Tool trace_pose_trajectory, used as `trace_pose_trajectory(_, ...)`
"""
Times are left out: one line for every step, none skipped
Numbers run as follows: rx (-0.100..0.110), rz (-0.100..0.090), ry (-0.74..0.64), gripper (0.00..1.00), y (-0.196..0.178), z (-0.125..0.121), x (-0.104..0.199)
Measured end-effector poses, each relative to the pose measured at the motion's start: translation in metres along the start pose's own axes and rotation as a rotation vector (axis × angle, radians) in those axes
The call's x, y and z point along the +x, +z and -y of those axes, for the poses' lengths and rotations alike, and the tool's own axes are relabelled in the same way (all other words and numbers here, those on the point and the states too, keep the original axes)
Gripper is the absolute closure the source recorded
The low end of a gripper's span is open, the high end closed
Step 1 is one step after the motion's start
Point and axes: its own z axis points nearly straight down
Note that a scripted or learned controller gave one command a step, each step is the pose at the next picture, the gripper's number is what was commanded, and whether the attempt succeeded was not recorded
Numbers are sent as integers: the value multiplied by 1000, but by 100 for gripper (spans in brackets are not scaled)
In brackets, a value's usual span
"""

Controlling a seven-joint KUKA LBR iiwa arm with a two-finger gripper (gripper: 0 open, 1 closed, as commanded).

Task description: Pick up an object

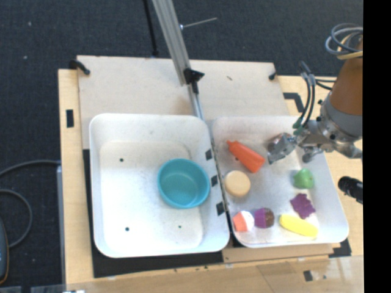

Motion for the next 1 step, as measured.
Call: trace_pose_trajectory(-1, 0, 2, 0, 0, 0, 0)
